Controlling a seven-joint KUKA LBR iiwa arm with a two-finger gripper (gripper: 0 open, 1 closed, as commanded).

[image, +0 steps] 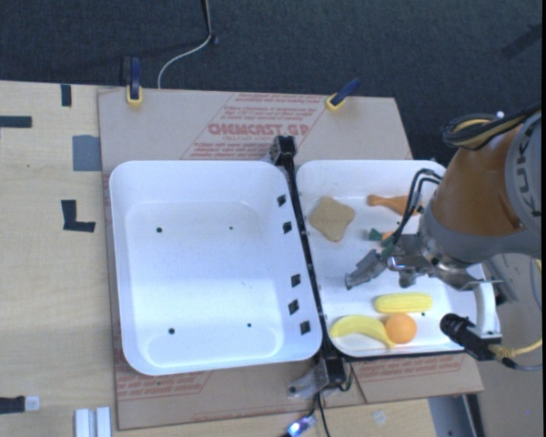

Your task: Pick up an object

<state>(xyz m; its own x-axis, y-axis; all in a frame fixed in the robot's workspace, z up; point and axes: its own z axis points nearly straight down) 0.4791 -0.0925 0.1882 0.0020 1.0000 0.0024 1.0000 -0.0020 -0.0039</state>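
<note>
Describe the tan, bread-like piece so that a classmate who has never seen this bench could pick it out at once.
Start at the right-hand white bin, the one the arm reaches into. Near its upper left, close to the divider between the bins, lies the flat tan bread slice, lying apart from the others. Unlike the yellow banana, orange ball and corn cob by the near edge, it is pale brown and roughly square.

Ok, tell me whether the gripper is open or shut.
Open. The gripper hangs over the right bin with its fingers spread and nothing between them; the toast lies apart on the floor.

toast slice [331, 218] | corn cob [402, 303] | banana [358, 330] | orange [400, 329] | drumstick [389, 202] | right bin
</note>
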